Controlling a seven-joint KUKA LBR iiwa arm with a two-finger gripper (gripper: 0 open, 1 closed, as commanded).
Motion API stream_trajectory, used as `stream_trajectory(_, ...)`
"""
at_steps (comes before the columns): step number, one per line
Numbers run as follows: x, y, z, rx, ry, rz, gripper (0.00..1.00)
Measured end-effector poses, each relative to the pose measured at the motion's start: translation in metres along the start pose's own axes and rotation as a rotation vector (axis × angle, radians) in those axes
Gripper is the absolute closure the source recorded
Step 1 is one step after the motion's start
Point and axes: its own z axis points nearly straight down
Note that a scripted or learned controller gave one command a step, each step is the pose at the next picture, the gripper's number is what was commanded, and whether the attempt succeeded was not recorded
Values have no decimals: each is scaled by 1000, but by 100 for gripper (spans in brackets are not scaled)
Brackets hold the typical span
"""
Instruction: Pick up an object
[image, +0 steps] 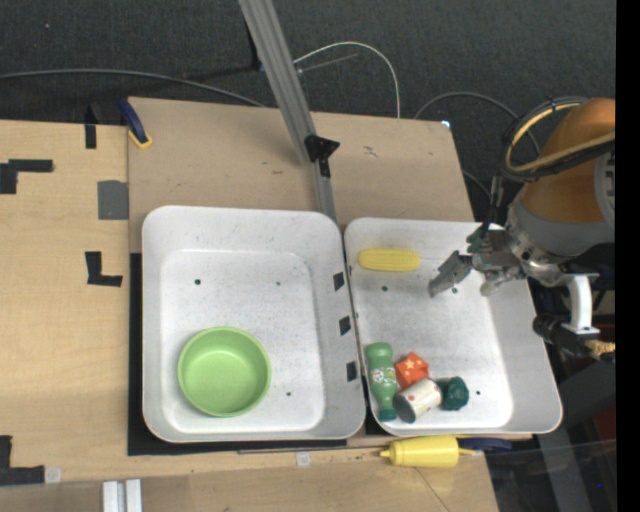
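While the jaws (465, 277) hang spread and empty over the right bin (500, 330), the yellow corn (389, 261) lies apart to their left, untouched.

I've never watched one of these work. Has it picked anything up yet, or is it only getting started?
Nothing looks picked up so far. The gripper hangs over the right bin with nothing between its jaws. The yellow corn cob lies in that bin, to the gripper's left in the picture, and the green bottle, orange block and other small items are clustered at the near edge. Choosing, gripping and lifting all remain.
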Motion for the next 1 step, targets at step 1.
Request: stream_trajectory(1, 0, 0, 0, -1, 0, 0, 0)
